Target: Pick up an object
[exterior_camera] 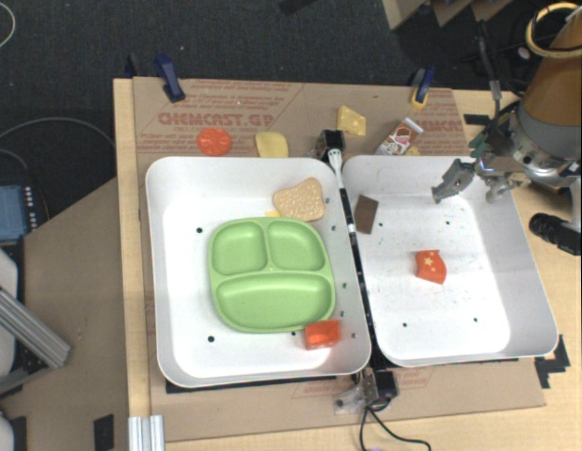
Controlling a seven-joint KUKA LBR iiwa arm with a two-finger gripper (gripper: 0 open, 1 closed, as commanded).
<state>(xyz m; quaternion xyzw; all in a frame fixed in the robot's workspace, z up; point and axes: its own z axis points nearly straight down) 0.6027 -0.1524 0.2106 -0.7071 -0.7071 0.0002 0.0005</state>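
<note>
The gripper point(471, 178) hung over the far right corner of the right bin point(516, 332), its two fingers apart with nothing between them. One finger point(448, 181) slanted down toward the bin floor; the other showed as a short grey stub beside it. Behind it rose the arm point(554, 101), grey at the wrist and orange above.

Taking the right bin as the landmark: an orange-red block point(431, 265) lay near its middle, well apart from the gripper and nearer the camera. A brown chip point(366, 213) sat against its left wall, toward the far side. Left of that wall was the left bin point(168, 280), holding a green tray point(270, 273), a tan slice point(301, 199) at the tray's far edge and an orange block point(322, 333) at its near edge. Beyond the bins, on the table point(131, 252), lay a red disc point(213, 141), a yellow piece point(271, 144), a yellow wedge point(351, 120) and a small packet point(399, 139).

The step looked like the approach: nothing was yet grasped. The orange-red block seemed the likeliest target, being loose and in the open; the next move would call for travelling toward the bin's middle, centring over the block and descending with the fingers either side.

Red print on the board read roughly "CHEMCAST GP"; the packet's label was too small to read.
</note>
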